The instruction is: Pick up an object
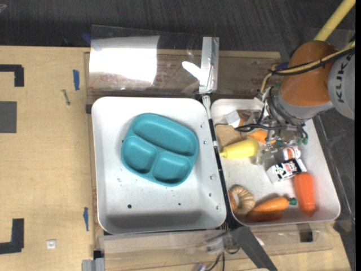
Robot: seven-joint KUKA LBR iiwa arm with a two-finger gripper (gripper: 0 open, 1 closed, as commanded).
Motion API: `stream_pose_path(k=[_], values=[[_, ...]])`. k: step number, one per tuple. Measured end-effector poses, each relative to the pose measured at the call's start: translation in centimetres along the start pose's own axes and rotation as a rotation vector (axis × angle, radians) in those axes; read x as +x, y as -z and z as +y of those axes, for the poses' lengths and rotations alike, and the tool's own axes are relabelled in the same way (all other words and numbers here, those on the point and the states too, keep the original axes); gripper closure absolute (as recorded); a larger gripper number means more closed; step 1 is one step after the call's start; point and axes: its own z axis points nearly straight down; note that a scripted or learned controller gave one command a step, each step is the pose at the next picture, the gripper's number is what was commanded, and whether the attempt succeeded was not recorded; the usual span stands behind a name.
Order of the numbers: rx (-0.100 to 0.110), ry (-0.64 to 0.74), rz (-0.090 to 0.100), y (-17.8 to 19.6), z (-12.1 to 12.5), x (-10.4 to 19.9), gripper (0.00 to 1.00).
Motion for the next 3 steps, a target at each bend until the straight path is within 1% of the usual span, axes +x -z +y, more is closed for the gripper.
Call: stream_pose_path(k=[1, 2, 3], values=[[0.008, -0.002, -0.030, 1.4, 0.0, -0.7, 1.00], [0.011, 0.046, -0.035, 14.8, 0.1, -3.1, 1.00], [0.003, 0.101, -0.017, 1.4, 1.1, 0.0, 1.00]])
